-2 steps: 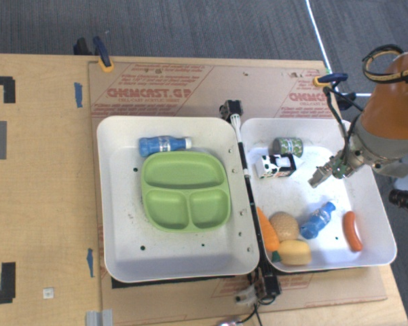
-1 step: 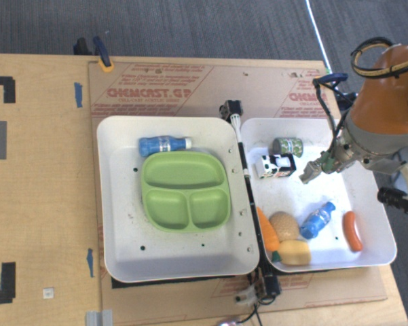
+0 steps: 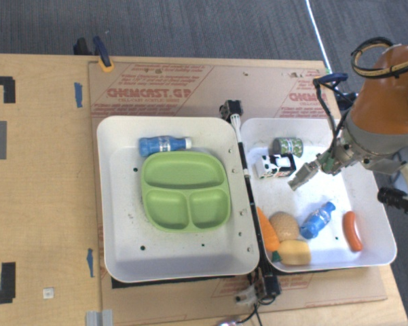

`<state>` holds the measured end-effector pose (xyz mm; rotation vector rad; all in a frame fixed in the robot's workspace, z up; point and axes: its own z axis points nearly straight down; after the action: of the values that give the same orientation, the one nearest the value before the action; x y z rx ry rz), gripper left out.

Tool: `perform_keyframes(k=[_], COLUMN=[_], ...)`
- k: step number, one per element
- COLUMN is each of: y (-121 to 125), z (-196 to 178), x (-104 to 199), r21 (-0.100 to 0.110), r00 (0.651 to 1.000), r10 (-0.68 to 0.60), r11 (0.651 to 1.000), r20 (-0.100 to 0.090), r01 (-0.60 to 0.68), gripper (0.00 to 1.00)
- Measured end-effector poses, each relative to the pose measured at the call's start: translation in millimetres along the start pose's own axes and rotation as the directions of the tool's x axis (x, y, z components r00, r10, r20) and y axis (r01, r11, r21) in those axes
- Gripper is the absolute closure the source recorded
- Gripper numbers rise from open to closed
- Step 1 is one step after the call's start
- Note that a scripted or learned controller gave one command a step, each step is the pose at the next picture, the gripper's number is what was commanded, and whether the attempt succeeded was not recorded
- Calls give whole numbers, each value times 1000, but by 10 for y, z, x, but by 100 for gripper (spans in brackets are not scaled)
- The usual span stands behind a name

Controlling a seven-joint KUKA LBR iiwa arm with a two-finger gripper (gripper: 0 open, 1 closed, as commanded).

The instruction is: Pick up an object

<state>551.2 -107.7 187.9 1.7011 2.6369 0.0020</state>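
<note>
Blue bottle (image 3: 318,221) in the right bin (image 3: 377,250) looks the likeliest thing to pick, and it lies just below and slightly to the right of the gripper (image 3: 304,175), nearer the front rim of that bin. Its long axis runs on a slant, cap end up toward the gripper and base down toward the tan potato-like lump (image 3: 284,225) that sits touching or almost touching it. The gripper hangs over the bare middle of the right bin, pointing down-left from the orange-banded wrist, and nothing is seen between its parts; whether it is released or clenched I cannot tell from this angle.

Other candidates ring the gripper inside the same bin: a black-and-white cow toy (image 3: 277,166) just to its left, a green can (image 3: 287,146) above the cow, an orange carrot (image 3: 268,229) along the bin's left wall, a yellow piece (image 3: 294,252) below the potato, and a red sausage (image 3: 353,231) right of the bottle, well apart from it.

Judging from this, a short drop downward and a little right would reach the bottle, and closing across its slanted axis would suit better than along it. The crowding potato is the risk on the lower side.

The left bin (image 3: 115,182) holds a green divided plate (image 3: 186,189) and a second blue bottle (image 3: 164,145), both well apart from the gripper.
</note>
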Motion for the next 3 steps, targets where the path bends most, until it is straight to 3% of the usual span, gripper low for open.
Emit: perform_keyframes(k=[1,2,3], y=[-729,-589,117], z=[710,995,1006], x=[142,394,-204], r21=[2,-3,-1], r00=[969,728,610], r10=[-248,-686,-792], r11=[969,728,610], r20=[-3,0,7], r01=[248,686,792], gripper=[0,0,0])
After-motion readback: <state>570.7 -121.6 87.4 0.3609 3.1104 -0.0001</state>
